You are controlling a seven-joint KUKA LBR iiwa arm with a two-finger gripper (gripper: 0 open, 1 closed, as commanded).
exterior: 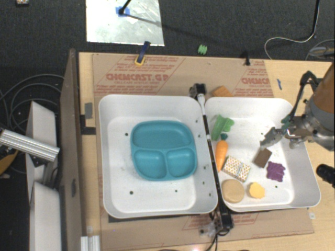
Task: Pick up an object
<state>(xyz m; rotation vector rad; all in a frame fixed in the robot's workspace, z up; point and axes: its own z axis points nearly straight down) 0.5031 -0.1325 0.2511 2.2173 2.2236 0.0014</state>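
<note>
Objects for picking: seven small toy-food pieces, all lying in the right bin.

Item nearest the fingers: brown block, tilted, lying just below and beside the fingers. Whether they touch it cannot be told.

Fingers: two grey prongs angled down and left from the wrist at the bin's right side. They appear parted, with nothing seen between them; no object is held.

Step in hand, as judged: the approach, before any grasp. The next move calls for lining the fingers over one piece, most likely the brown block, lowering to the bin floor and closing on its narrow sides. The block's tilt may let it slip out.

Neighbouring pieces, working outward:
- purple cluster, just right of the brown block, near the bin wall.
- yellow round piece, below the block.
- tan disc, left of the yellow piece.
- speckled cracker, touching or nearly touching the disc's upper edge.
- carrot, upright along the bin's left wall.
- green leafy piece, above the carrot.

Further out: left bin holding a blue divided plate; an orange piece on the desk behind the bins.
</note>
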